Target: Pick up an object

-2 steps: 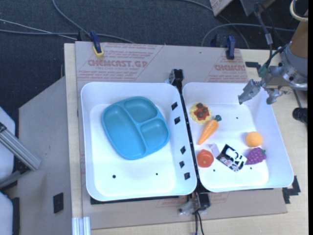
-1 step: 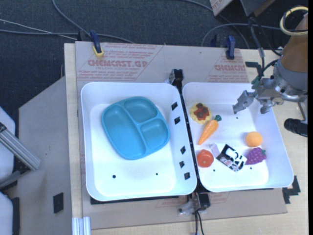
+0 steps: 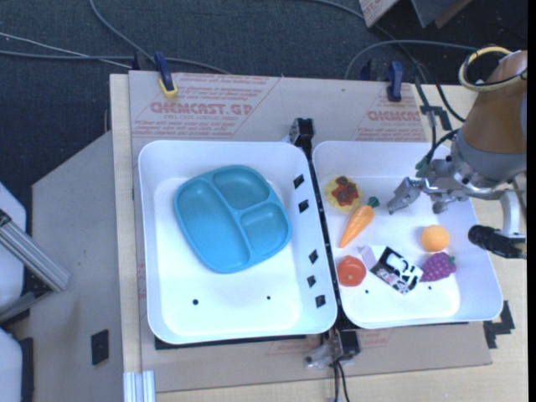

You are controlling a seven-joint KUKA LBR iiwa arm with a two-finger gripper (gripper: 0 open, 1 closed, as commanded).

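The brown board-topped counter [image 3: 251,99] carries two shallow white bins side by side. The left white bin [image 3: 167,308] holds a light blue plastic plate with three compartments [image 3: 233,218], lying toward its far side. The right white bin [image 3: 477,296] holds the small toys. The grey arm with its orange band [image 3: 494,115] reaches in from the right, and its metal pincer [image 3: 406,198] hangs over the far middle of the right bin with its fingers spread apart and nothing between them. Just left of it lies an orange toy carrot [image 3: 358,224], tilted. A purple bunch of toy grapes [image 3: 437,266] sits near the right wall, a black-and-white printed packet [image 3: 395,269] beside it, a round red toy tomato [image 3: 351,270] to the left, a small round orange fruit [image 3: 434,238] above the grapes, and a yellow-and-red toy tart [image 3: 343,191] at the far left.
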